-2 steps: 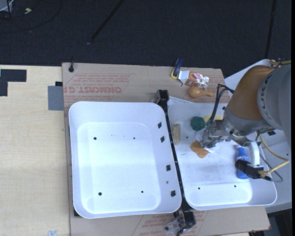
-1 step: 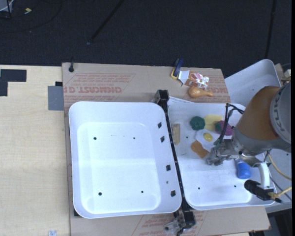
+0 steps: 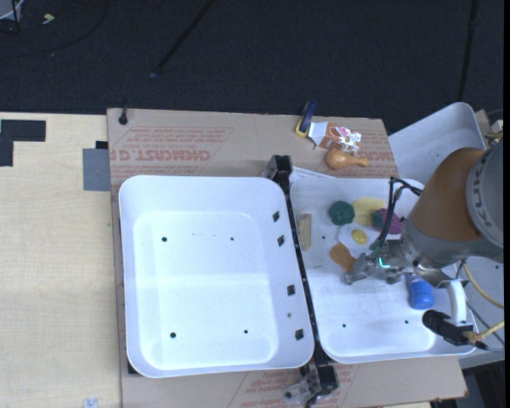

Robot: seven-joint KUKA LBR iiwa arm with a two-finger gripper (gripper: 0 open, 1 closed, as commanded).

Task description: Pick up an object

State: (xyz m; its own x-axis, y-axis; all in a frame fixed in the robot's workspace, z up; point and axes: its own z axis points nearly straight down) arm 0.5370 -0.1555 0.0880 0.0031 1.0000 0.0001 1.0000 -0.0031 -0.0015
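Observation:
My gripper [image 3: 365, 270] hangs low over the middle of the right bin [image 3: 365, 338], reaching in from the right. Just to its left lies a brown-orange block [image 3: 342, 257], close to the gripper's tip; whether they touch is unclear. Behind it sit a small orange piece [image 3: 359, 237], a green ball [image 3: 341, 212], a yellow object [image 3: 367, 206] and a magenta object [image 3: 382, 221]. A blue cylinder [image 3: 420, 293] lies to the gripper's right, partly under the wrist.
The left bin [image 3: 136, 228] stands beside the right one, with a black divider [image 3: 293, 253] between them. A tan strip [image 3: 305, 228] lies along the right bin's left wall. On the cardboard behind are an orange toy [image 3: 344, 160], a white packet [image 3: 344, 134] and a blue clip [image 3: 306, 119].

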